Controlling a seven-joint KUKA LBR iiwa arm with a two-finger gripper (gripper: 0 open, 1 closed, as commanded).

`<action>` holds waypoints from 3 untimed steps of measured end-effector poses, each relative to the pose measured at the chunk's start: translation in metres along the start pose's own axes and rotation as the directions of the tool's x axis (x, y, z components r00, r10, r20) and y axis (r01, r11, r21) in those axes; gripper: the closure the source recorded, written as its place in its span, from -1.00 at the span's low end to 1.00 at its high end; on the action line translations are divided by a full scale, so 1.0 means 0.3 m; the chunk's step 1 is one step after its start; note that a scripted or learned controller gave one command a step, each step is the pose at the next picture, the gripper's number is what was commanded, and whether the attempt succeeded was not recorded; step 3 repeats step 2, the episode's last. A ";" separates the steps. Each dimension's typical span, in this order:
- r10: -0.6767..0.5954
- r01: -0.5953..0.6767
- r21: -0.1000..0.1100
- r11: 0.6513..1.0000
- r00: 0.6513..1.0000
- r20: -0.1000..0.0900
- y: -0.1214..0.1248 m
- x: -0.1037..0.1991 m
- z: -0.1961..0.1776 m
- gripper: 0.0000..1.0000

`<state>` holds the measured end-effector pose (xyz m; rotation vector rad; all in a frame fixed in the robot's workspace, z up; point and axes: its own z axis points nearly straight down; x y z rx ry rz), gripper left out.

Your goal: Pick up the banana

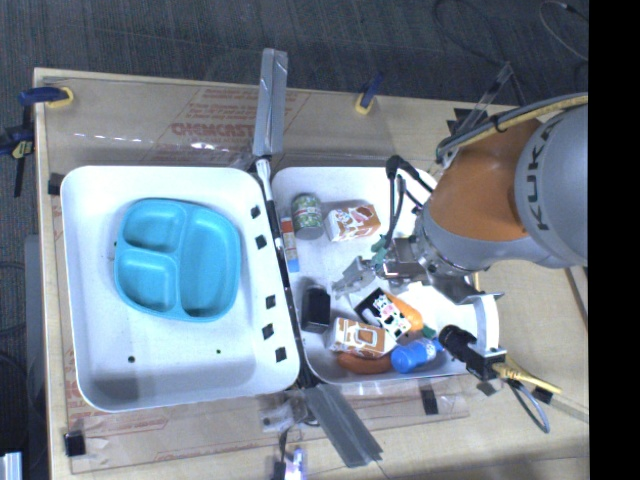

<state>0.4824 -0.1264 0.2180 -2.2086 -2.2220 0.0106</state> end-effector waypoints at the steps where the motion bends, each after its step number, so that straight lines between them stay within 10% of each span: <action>1: -0.164 0.164 -0.006 0.986 0.986 0.002 0.053 -0.285 -0.119 -1.00; 2: -0.136 0.136 -0.002 0.991 0.991 0.001 0.210 -0.284 0.160 -1.00; 3: -0.136 0.136 -0.002 0.991 0.991 0.001 0.210 -0.284 0.160 -1.00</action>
